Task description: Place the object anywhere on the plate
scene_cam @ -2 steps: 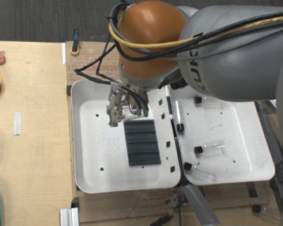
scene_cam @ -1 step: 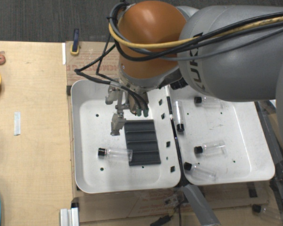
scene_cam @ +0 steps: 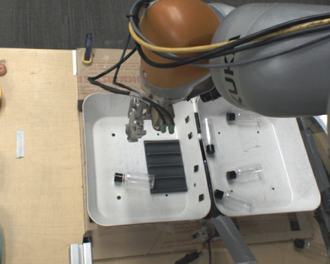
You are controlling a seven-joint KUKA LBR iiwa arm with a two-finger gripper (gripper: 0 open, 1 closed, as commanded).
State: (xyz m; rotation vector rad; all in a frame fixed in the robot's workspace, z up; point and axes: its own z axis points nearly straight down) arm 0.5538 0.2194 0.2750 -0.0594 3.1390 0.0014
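Hanging over the back half of the left bin (scene_cam: pixel 102 147), just behind the plate (scene_cam: pixel 165 166): the pincer (scene_cam: pixel 135 132), a small knot of dull grey metal pointed down at bare white plastic. Cannot tell whether spread or pressed together.

Above it, the arm (scene_cam: pixel 275 54): smooth grey casing, broad and rounded, swelling into a glossy orange dome (scene_cam: pixel 179 32) looped with yellow and black cables.

In the middle of the left bin, lying flat: the plate, a matt black rectangle crossed by raised ribs, long side running front to back.

Beside the plate's front left edge, on its side: a clear tube (scene_cam: pixel 135 180), a slim see-through cylinder with a black cap at the left end. Clear end reaching the plate's edge; touching or just overlapping, hard to say.

In the right bin (scene_cam: pixel 286 164), shallow, white and round-cornered like its twin, four more capped tubes of the same kind:
- divider tube (scene_cam: pixel 208 137), lengthwise along the wall between the bins, cap toward the front.
- back tube (scene_cam: pixel 237 117), near the far wall, partly under the arm.
- middle tube (scene_cam: pixel 245 174), crosswise, cap at the left.
- front tube (scene_cam: pixel 234 201), near the front left corner, angled.

Left of the bins, the surface (scene_cam: pixel 38 164): pale wood, smooth, faint grain.
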